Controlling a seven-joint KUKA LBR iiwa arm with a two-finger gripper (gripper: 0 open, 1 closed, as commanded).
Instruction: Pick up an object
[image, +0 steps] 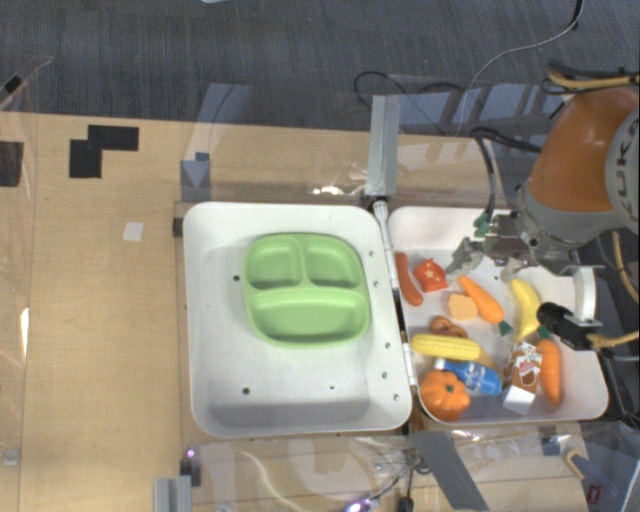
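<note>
Looking down on the wooden tabletop (100, 300), you see two shallow white plastic bins with rounded corners, side by side. One bin (215, 330) carries a smooth, light-green divided tray (305, 290) with three compartments. The neighbouring bin (590, 395) holds a jumble of glossy toy foods, and the green tray serves as your landmark: nearest to it lies a slim red sausage shape (405, 280), then a small red block with a white mark (431, 275), a pale orange disc (462, 307) and a tapered orange carrot (482, 300). Further from the tray rest a curved yellow banana (526, 305), a knobbly yellow corn cob (447, 347), a round orange pumpkin (445, 393), a blue bottle (478, 378) and a second carrot (550, 370). The jaws (478, 252) hang at the end of the grey arm with its orange band (580, 150), on the far side of the toys from the tray, just above the carrot and the red block. You cannot tell whether the jaws are spread or pressed together, and nothing is visible between them.
</note>
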